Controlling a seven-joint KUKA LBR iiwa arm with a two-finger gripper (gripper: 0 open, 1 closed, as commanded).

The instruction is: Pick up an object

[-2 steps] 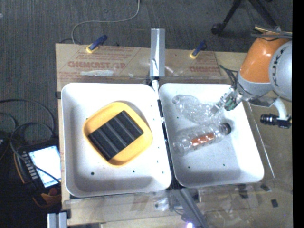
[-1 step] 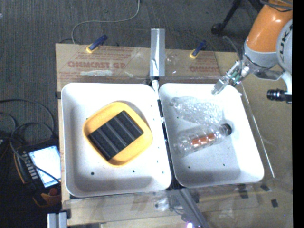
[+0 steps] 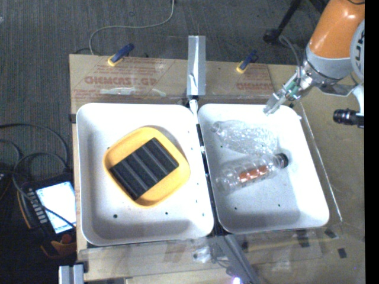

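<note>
Hovering over the right bin (image 3: 308, 176), the gripper (image 3: 273, 105) jaws' state unclear, beside two clear bottles (image 3: 249, 155).

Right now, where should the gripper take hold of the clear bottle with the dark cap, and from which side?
Probably across the bottle's middle, coming straight down: it lies on its side, cap toward the bin's right wall, with bare floor in front. The gripper sits above the bin's far rim.
</note>
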